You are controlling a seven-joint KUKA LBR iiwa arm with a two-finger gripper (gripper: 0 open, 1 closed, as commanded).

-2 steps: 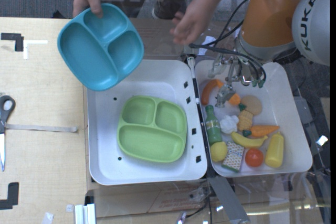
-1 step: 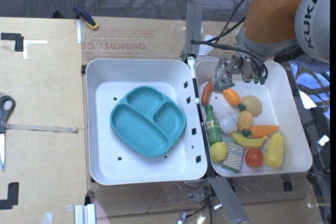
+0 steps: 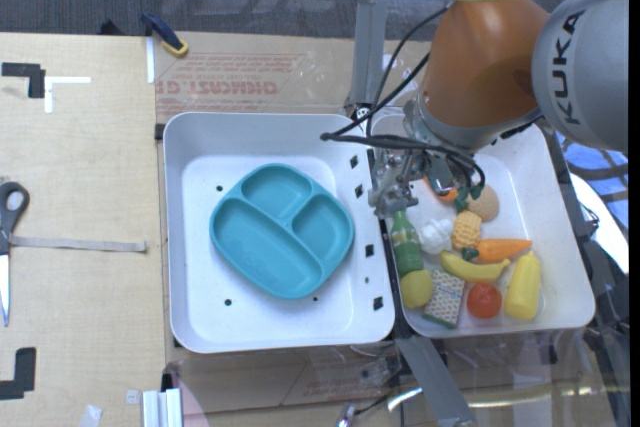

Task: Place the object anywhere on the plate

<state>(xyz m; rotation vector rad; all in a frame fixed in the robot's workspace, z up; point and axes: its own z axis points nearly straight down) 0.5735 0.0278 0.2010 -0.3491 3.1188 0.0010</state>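
A blue plate (image 3: 282, 231) with three compartments lies in the left white bin (image 3: 190, 245), with nothing on it. My gripper (image 3: 390, 191) hangs over the left side of the right bin (image 3: 565, 255), just past the divider between the bins. Right below it stands a green bottle (image 3: 405, 245). Toy food is piled nearby: a corn cob (image 3: 466, 229), a carrot (image 3: 504, 248), a banana (image 3: 472, 266), a tomato (image 3: 484, 300), a lemon (image 3: 416, 288) and a yellow pepper (image 3: 524, 283). The arm hides the back of this bin.
A checkered cracker-like piece (image 3: 446, 299) lies at the right bin's front. Scissors (image 3: 8, 215) rest on the wooden bench at far left. A cardboard sheet (image 3: 250, 75) lies behind the left bin. Cables trail from the wrist.
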